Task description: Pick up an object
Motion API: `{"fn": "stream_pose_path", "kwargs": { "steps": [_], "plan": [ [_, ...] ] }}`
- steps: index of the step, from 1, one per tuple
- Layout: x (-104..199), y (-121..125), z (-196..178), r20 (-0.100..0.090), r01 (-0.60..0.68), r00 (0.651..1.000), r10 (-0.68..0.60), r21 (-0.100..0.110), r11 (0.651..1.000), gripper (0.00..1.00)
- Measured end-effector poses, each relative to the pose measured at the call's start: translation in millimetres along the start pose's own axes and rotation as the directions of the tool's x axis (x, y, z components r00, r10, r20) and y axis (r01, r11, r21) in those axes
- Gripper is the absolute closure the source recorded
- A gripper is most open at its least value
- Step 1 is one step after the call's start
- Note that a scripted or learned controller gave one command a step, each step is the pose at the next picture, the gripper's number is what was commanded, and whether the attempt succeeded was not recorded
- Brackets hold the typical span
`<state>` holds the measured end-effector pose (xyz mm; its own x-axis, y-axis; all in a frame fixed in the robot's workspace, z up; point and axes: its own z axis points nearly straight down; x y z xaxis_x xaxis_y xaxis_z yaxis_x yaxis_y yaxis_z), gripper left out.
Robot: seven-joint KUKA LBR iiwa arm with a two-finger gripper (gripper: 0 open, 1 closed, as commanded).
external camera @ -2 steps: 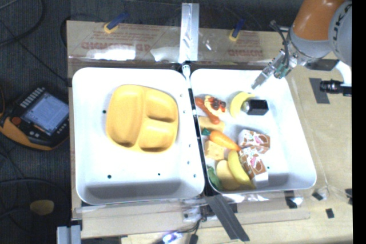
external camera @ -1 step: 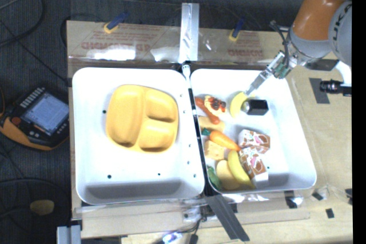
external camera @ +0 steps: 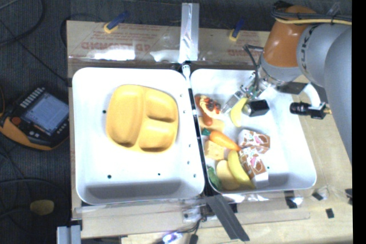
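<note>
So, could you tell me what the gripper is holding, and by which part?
It cannot be told: the gripper sits over a pale yellow piece in the right bin, the contact unclear.

Wooden bench [external camera: 320, 140] carries two shallow white bins side by side, left bin [external camera: 86, 140] and right bin [external camera: 291, 163], touching along the middle. A clear plastic sheet [external camera: 131, 40] lies along the bench's far edge, held by a blue-yellow clamp [external camera: 116, 22] and another clamp [external camera: 235, 31].
</note>
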<state>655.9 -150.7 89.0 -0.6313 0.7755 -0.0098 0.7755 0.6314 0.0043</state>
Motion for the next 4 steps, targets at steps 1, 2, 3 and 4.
{"fn": "stream_pose_path", "kwargs": {
  "steps": [1, 2, 3, 4],
  "plan": [
    [-0.1, 2.2, -11.7, 0.0, 0.0, 1.0, 0.0, -0.005, 1.0, 1.0],
    [34.6, -21.3, -4.1, 0.007, 0.046, 0.999, -0.046, -0.006, 0.999, 1.0],
    [71.9, -9.9, -45.0, -0.008, 0.216, 0.976, -0.216, 0.002, 0.976, 1.0],
    [116.7, 35.5, -95.6, -0.009, -0.118, 0.993, 0.118, 0.004, 0.993, 1.0]
  ]
}}
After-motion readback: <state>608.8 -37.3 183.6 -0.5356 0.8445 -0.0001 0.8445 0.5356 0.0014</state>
